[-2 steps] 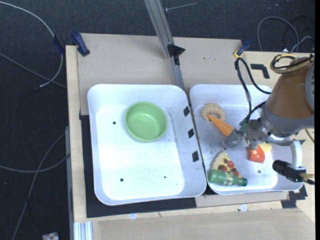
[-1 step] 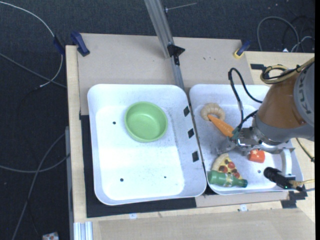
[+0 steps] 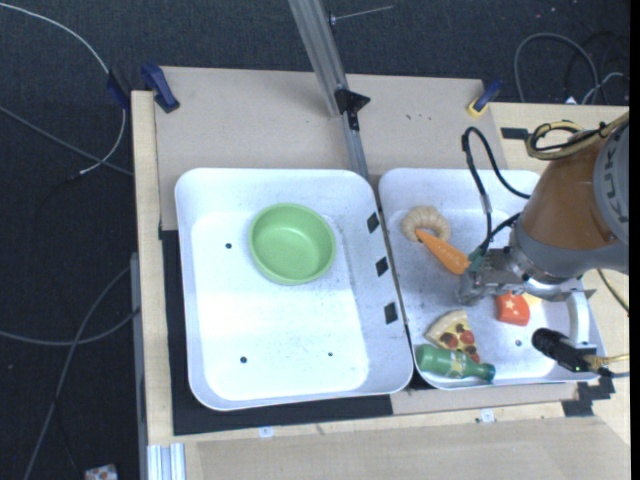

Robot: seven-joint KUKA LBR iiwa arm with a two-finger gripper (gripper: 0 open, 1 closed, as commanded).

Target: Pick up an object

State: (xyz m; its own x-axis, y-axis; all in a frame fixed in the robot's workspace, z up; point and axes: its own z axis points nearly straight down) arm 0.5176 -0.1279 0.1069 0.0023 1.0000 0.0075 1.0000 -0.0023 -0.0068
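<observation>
In the right bin lie a tan croissant, an orange carrot, a pizza slice, a green bottle on its side and a small red object. My gripper hangs low over the bin floor, just below the carrot's right end and left of the red object. The wrist hides the fingertips, and I see nothing held between them.
A green bowl sits in the left bin, upper middle. A metal pole slants down to the gap between the bins. A black cable loops over the right bin's top.
</observation>
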